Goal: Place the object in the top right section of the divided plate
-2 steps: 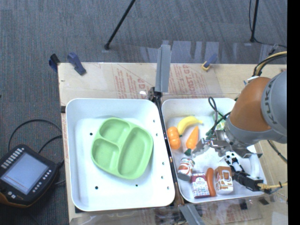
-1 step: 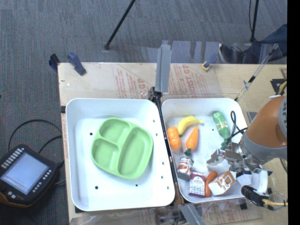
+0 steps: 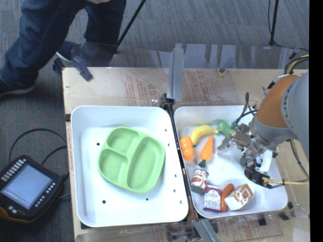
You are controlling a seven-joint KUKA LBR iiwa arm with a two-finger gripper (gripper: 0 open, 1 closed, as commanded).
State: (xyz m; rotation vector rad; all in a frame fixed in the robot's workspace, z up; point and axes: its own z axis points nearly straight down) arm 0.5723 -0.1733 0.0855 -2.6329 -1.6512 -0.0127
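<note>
the gripper [image 3: 233,144] sat low over the right bin [image 3: 280,198], right of frame centre; whether it was spread or pressed together could not be told, and nothing showed in its grasp. the object was not specified. the nearest candidate, a carrot [image 3: 207,148], lay just left of the gripper, its long axis running upper right to lower left. the green divided plate [image 3: 132,159] lay further left, in the left bin [image 3: 81,135].

Faint red printing runs across the cardboard surface [image 3: 212,87] just behind the two bins, but its letters cannot be made out; the labels on the small packets [image 3: 212,198] in the right bin [image 3: 280,198] are too blurred to read
</note>
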